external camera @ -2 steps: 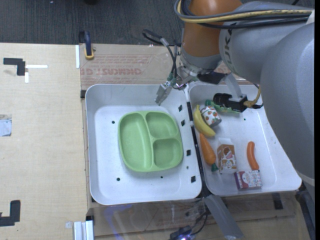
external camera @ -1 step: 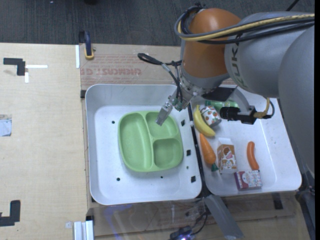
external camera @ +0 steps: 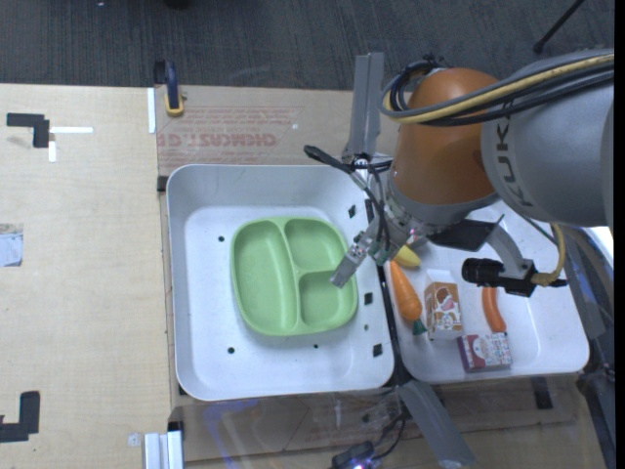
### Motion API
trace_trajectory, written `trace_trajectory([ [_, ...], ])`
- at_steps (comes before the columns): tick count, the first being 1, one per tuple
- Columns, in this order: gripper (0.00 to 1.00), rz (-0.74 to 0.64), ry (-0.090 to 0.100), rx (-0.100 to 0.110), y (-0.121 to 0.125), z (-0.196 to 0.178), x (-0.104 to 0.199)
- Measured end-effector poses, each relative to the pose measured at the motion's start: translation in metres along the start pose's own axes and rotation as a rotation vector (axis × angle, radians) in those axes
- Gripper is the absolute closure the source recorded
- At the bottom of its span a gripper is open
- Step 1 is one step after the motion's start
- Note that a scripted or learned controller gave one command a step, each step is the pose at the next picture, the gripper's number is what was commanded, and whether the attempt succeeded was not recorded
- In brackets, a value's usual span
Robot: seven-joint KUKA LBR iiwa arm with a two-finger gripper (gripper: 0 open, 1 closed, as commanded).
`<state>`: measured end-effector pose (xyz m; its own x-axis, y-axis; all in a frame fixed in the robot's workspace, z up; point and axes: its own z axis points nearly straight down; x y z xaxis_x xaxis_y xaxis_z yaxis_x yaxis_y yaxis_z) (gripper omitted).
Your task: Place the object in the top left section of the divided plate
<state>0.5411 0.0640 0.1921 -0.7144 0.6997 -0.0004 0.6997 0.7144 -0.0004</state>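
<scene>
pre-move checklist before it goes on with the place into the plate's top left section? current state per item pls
1. Divided plate lies flat in the left bin: ok.
2. Plate sections bare, nothing in the way: ok.
3. Gripper over the plate's right edge, not over the top left section: not ok.
4. Object between the fingers: cannot tell, nothing visible there.
5. Candidates in the right bin: carrot, small carton, second carrot, dark box: ok.
6. Yellow item by the wrist partly hidden: cannot tell what it is.
</scene>
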Motion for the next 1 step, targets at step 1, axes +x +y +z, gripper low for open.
trace_trajectory([
  [1, 0.00, -0.366, -0.003, -0.002, 0.0799, -0.0006, -0.0441],
])
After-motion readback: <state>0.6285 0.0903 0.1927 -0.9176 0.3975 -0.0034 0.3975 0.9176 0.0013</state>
